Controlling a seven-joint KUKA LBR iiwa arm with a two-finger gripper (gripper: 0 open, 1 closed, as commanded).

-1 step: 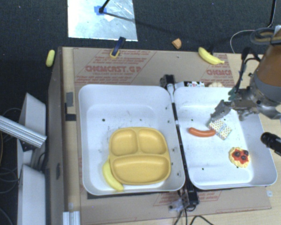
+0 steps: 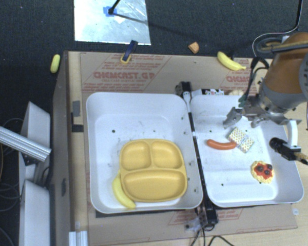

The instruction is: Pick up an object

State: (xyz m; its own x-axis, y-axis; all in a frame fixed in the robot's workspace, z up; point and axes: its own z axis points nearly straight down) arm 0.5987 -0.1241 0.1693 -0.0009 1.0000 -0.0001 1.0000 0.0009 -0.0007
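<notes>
Hovering over right bin: end effector, fingers spread, released, grasping nothing. Just below it, checkered block, touching sausage. Toward front right, pizza toy. In left bin: yellow tray, banana beside it.

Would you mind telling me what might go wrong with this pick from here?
The pincer hangs over the right bin, just above the patterned block. That block lies close beside the hot dog, so closing may nudge one and catch neither. The block also lies tilted, so it may slip out.
</notes>
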